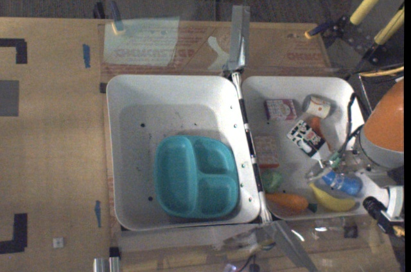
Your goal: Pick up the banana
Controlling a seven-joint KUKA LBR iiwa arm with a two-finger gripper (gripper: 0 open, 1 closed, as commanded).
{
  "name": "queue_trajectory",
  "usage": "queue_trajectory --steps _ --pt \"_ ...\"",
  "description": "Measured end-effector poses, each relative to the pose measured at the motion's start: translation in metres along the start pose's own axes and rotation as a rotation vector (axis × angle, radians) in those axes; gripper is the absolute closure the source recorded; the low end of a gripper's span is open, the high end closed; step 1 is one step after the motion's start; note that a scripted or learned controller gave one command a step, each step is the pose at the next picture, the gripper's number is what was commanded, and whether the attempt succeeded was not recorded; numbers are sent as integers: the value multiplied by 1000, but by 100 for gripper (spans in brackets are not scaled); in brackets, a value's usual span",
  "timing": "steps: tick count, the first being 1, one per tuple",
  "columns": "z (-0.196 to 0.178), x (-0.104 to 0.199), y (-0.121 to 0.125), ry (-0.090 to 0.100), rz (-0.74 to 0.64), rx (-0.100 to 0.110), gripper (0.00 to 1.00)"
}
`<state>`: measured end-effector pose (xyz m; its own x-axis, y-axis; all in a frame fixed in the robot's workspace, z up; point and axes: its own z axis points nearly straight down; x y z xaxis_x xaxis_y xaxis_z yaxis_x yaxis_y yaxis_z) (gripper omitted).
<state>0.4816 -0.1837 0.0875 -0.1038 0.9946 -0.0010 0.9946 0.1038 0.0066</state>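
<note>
The gripper hovers just above the banana — jaws' state I cannot tell (too blurred); it should descend squarely across the curve.

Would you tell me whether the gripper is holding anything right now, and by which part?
It cannot be told: the gripper sits just above the banana, its tips blurred among clutter.

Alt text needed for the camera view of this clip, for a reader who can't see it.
A yellow banana lies near the front of the right white bin, under the grey arm's hand, beside an orange carrot and a blue bottle. The left white bin holds a teal divided plate.
</note>
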Motion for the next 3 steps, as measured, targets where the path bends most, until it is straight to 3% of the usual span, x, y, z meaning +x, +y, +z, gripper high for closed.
queue_trajectory --steps 1,2,3 --pt "-11 -4 1 -7 6 -7 100" --pt "-11 -4 1 -7 6 -7 0" --pt "-34 -29 -6 -1 266 6 0"
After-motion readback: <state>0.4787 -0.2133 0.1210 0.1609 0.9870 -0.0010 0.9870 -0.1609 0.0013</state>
